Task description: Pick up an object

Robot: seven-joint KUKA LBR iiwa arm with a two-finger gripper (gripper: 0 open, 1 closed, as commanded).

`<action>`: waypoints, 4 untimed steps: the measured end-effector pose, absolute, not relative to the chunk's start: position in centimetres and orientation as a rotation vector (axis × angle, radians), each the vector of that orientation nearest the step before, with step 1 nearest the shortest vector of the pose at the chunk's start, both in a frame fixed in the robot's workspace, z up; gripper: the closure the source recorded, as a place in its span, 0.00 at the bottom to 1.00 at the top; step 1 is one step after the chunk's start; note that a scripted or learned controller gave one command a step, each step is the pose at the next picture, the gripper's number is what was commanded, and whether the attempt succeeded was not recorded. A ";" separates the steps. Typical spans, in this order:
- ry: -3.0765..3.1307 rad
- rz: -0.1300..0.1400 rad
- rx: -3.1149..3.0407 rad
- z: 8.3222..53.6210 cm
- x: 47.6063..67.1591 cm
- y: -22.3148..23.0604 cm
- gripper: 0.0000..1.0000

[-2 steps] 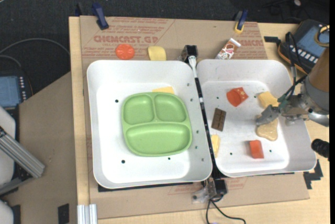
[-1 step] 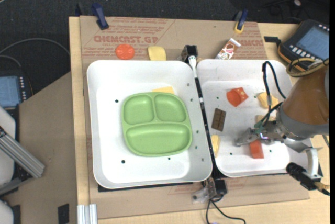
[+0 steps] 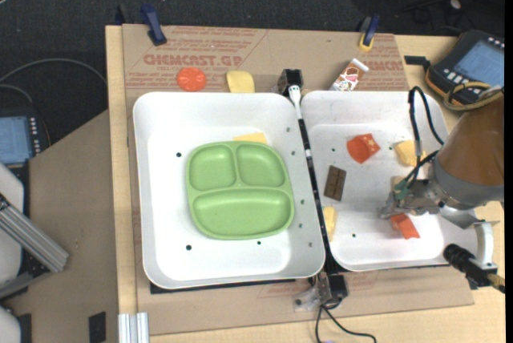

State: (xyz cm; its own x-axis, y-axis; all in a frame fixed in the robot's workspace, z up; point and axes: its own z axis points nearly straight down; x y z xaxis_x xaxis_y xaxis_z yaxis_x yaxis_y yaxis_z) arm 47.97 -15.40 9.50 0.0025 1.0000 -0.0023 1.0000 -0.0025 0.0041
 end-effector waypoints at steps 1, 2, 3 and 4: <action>2.231 0.018 2.201 19.0 53.1 -5.9 1.00; 2.207 0.001 2.221 21.6 56.3 -15.3 1.00; 2.220 0.000 2.220 21.3 56.2 -14.7 0.00; 2.226 0.004 2.212 15.2 67.0 -11.9 0.00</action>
State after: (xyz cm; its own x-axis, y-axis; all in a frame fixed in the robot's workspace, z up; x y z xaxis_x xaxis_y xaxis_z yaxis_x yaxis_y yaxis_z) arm 66.96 -11.94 15.25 -0.0061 1.0000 -0.0009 1.0000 0.0061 0.0044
